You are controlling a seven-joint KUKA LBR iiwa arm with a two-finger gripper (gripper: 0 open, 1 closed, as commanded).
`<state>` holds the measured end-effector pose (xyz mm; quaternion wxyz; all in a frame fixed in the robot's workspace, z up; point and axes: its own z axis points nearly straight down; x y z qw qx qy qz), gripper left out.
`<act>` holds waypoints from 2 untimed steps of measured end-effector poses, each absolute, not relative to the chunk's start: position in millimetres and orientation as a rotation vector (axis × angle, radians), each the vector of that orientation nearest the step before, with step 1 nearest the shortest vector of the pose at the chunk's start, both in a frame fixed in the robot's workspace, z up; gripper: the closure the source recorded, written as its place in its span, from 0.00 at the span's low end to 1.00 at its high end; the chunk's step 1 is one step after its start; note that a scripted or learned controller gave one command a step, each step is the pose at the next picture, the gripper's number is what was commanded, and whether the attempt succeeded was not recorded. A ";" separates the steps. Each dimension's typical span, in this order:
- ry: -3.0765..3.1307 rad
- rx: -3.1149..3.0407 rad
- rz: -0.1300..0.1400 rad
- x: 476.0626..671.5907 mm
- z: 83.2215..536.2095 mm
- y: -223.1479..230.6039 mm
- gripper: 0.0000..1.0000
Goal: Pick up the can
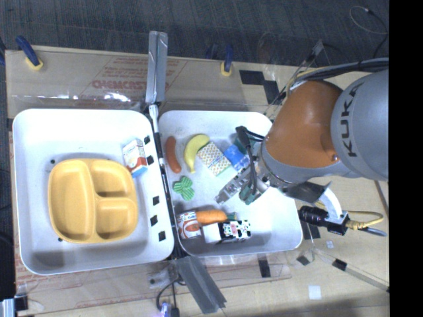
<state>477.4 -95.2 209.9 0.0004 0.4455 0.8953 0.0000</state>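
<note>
Counter [79, 78]: two white bins, yellow tray [92, 198] in the left one.
Can [236, 156]: blue, right bin [281, 240], beside the banana [194, 149], partly under the arm.
Claw [239, 189]: low in right bin, just below can; we can't tell its state.
Risk: we reckon clutter nr can → wrong item nudged or grabbed.
</note>
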 end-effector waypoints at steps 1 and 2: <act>2.862 1.298 0.000 477.3 191.7 -59.0 1.00; 2.962 1.063 -0.001 476.1 166.4 -103.6 1.00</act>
